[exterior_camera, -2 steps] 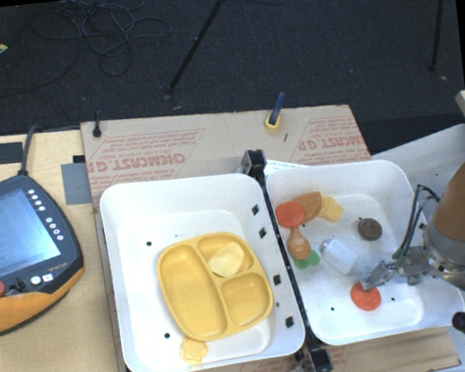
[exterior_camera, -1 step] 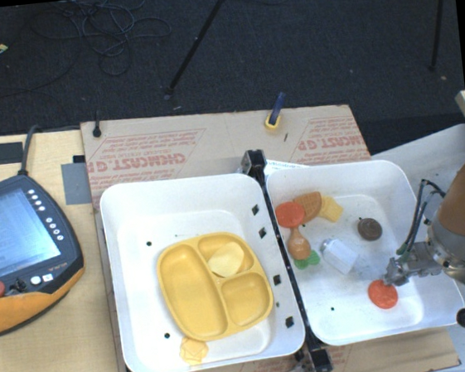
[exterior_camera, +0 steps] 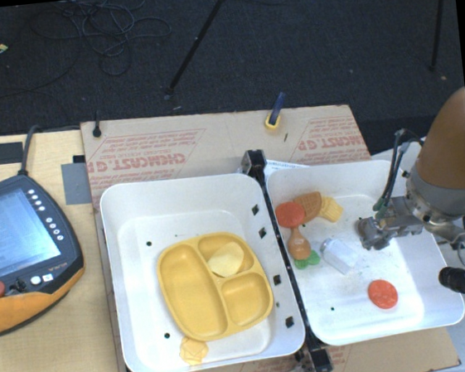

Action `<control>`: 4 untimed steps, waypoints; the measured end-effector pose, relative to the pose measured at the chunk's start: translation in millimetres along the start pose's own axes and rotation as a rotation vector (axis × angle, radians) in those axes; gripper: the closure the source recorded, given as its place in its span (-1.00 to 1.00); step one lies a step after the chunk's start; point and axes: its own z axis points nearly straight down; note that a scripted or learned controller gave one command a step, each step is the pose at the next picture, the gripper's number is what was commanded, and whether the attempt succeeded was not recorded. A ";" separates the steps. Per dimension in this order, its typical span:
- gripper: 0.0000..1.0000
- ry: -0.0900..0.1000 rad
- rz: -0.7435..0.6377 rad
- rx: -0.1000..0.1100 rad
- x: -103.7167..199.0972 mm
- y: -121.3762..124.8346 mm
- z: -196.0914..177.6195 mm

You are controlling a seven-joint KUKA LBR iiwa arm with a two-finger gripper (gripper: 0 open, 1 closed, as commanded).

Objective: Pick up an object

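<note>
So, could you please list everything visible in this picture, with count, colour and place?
bins: 2, white, side by side on the bench
divided tray: 1, yellow, in the left bin
pale piece: 1, light yellow, in the tray's upper compartment
small piece: 1, yellow, left bin, below the tray
red disc: 1, red, right bin, lower part
toy food pile: several, red, orange, yellow, green, right bin's left side
clear item: 1, transparent, right bin centre
control pendant: 1, grey and orange, far left
arm: 1, grey with orange band, right
end effector: 1, dark grey, over the right bin

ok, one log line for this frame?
phase: approach | gripper: low over right bin, nothing seen held | nearest: clear plastic piece | left bin: yellow tray
</note>
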 end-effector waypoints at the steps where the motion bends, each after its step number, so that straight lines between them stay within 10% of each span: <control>1: 1.00 0.005 -0.006 -0.003 138.5 32.1 -107.2; 2: 1.00 -0.001 0.011 0.006 99.3 -31.3 -165.2; 4: 1.00 0.001 0.003 0.006 223.7 -31.5 -251.4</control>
